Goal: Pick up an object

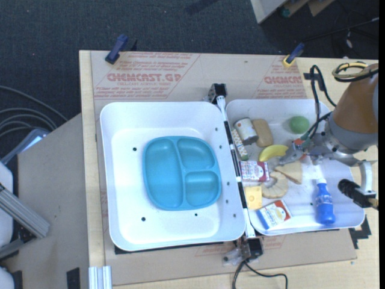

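Arm: grey with an orange band point(360, 104), it reaches in from the right over the right bin point(343, 223).
Gripper point(299, 151): low over the middle of the right bin, pointing left; whether it is open or shut cannot be told, and nothing is seen gripped.
Banana point(272, 152): yellow, just left of the gripper, near its tip; touching or not is unclear.
Green ball point(298, 124): just behind the gripper, toward the bin's far wall, apart from it.
Bread slice point(261, 132): tan, left and behind the gripper, beside a small can point(244, 129).
Pale pieces point(288, 174): just in front of the gripper, with a round cookie point(275, 189) beside them.
Blue bottle point(324, 202): lying in front of the gripper and to its right, white cap toward it.
Packets: a red and white one point(255, 171) and a yellow square point(254, 196) to the gripper's left-front, near the bin's left wall; a red and white carton point(276, 214) further forward.
Left bin point(118, 125): well to the left of the gripper, holding a blue divided plate point(180, 172).
Bench point(90, 161): brown board under both bins, with clamps at its far edge.
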Controlling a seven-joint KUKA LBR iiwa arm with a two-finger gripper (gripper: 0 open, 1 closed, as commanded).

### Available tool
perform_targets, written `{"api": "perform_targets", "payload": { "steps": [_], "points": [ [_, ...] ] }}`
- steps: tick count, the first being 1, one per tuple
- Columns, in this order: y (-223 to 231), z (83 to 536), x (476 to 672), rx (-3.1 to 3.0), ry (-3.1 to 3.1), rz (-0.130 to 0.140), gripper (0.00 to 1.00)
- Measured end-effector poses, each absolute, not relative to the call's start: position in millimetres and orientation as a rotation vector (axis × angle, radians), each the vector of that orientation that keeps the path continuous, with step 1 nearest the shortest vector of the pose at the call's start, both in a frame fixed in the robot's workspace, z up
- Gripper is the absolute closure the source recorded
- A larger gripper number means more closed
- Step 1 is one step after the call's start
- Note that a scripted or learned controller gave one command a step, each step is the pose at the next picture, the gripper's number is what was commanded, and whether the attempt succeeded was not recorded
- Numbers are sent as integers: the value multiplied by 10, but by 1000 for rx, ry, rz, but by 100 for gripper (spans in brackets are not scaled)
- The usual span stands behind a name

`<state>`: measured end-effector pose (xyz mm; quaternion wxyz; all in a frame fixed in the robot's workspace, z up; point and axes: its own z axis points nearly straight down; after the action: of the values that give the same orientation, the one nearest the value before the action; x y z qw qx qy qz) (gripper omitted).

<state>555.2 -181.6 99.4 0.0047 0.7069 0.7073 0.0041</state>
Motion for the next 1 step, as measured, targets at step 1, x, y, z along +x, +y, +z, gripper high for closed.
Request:
{"api": "perform_targets", "payload": {
  "steps": [1],
  "points": [
    [-1175,839,6364,2225,2226,-4,0]
  ]
}}
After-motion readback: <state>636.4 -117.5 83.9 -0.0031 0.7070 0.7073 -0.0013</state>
